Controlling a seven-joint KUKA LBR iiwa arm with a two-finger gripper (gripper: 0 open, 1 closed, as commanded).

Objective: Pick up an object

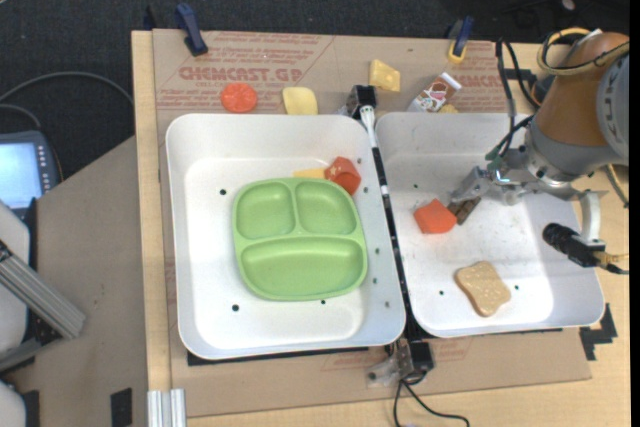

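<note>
In the right bin [520, 140] an orange block [434, 217] lies near the left wall. A tan toast slice [483, 287] lies toward that bin's front. My gripper [466, 207] is low in this bin, its tip right beside the orange block's right edge. Nothing shows as held in it. The left bin [200, 215] holds a green divided plate [298, 238]. At the plate's far edge sit a red-orange piece [343, 173] and a small yellow piece [309, 174].
Behind the bins, on the cardboard, lie a red disc [239, 97], a pale yellow piece [299, 100], a yellow wedge [384, 75], a small carton [435, 95] and a black item [360, 98]. Blue clamps [190, 28] [460, 37] grip the board's far edge.
</note>
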